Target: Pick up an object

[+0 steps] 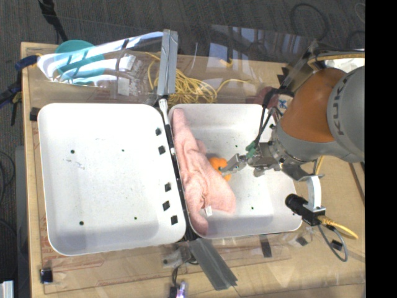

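A pink cloth [197,174] lies crumpled along the left side of the right bin [248,120]. A small orange object [218,164] sits just right of the cloth, near the bin's middle. My gripper [232,164] reaches in from the right, low over the bin floor, its tips right beside the orange object. The fingers' spread around that object is too small and blurred to judge. The grey arm with its orange band [313,101] hangs over the bin's right edge.
The left bin [93,172] stands beside the right one, joined by a row of black clips [167,179]. Behind the bins lie a coil of yellow cable [186,89], clear plastic sheeting [118,61] and a teal object [74,48].
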### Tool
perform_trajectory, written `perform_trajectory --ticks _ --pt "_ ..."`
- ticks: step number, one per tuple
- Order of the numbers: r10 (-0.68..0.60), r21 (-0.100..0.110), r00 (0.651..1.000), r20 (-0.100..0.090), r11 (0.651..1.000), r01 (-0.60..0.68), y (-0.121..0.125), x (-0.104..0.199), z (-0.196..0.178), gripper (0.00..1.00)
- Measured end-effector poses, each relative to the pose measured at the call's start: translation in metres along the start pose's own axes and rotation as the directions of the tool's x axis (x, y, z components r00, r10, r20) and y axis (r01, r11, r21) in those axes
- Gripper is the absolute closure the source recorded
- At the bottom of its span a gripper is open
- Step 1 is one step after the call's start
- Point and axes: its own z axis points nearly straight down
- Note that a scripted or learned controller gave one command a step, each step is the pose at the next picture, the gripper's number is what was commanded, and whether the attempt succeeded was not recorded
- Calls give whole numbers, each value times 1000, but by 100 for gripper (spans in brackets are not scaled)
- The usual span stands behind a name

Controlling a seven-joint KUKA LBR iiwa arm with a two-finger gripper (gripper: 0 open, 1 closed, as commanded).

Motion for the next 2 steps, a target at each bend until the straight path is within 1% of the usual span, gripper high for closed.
perform_trajectory --ticks 1,2 --pt "-22 -4 1000 0 1000 22 44 -26 90 0" --pt "-27 0 1000 -1 1000 27 43 -26 81 100"
